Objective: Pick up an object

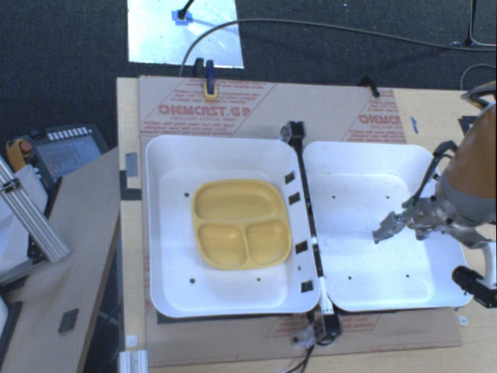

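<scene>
Because the yellow three-compartment plastic tray (239,223) lies flat in the left white bin (167,169), while the hand (386,229) hangs over the right white bin (365,169), a descent here would likely close on nothing. Low rims may also slip a pinch. Whether the hand is wide or narrow I cannot tell; it looks small and blurred.
</scene>
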### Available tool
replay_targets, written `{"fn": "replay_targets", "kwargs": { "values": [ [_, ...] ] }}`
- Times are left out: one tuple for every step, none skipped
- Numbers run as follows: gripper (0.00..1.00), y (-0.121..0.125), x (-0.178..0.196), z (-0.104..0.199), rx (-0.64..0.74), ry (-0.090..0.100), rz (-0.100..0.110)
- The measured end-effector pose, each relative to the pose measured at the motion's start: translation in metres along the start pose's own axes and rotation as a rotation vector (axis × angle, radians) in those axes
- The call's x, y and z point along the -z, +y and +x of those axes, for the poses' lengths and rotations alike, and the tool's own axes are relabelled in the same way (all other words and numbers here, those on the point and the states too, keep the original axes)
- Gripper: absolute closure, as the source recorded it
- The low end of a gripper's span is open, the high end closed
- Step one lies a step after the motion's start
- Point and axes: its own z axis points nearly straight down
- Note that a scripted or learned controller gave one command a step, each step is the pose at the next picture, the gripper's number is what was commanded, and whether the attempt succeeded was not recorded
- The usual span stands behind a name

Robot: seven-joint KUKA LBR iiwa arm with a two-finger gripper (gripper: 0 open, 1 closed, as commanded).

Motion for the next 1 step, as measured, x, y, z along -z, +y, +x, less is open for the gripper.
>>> {"fn": "replay_targets", "kwargs": {
  "values": [
    [0.00,0.0027,0.0050,0.0001,0.003,-0.002,-0.010]
  ]
}}
